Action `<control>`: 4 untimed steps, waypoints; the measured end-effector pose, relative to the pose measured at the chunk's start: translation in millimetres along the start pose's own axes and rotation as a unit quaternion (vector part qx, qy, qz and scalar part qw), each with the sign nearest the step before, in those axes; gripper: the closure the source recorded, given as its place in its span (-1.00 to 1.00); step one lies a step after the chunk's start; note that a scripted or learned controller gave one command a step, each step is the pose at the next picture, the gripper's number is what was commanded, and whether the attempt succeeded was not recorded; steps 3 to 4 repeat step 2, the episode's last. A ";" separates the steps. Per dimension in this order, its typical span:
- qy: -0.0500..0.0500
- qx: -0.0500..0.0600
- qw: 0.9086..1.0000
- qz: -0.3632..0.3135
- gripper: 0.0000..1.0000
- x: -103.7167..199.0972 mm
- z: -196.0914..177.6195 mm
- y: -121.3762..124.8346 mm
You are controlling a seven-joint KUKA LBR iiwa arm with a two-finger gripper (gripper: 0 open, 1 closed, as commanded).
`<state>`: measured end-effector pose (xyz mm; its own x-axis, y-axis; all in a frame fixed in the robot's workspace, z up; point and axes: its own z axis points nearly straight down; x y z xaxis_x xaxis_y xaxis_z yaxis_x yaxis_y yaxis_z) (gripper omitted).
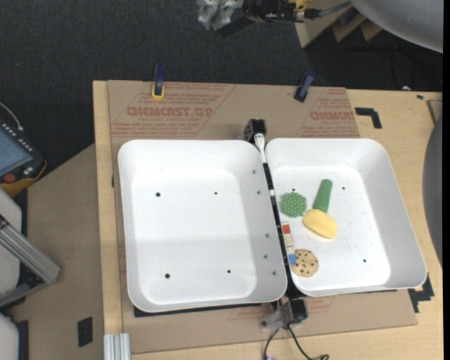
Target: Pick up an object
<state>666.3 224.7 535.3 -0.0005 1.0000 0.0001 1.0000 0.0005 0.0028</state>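
Cardboard-topped bench (211,98), right bin (394,211) (four items): green cylinder (323,195), yellow piece (320,225), cookie (305,263), green disc (294,204)

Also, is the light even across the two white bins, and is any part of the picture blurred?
Camera view: the left bin is brighter on its far half, with a soft shadow over its near half; the right bin looks evenly lit; the claw at the top edge is blurred.

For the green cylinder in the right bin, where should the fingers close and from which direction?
Probably on the upper half of the green cylinder, from straight above, fingers across its narrow width. It lies flat, its lower end meets the yellow piece, and its upper half has bare bin floor either side.
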 end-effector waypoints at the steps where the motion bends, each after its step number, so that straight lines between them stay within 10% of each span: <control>1: 0.000 0.000 1.000 0.000 1.00 0.0 -0.1 0.0; 4: 0.000 0.000 1.000 0.000 1.00 0.0 0.0 0.0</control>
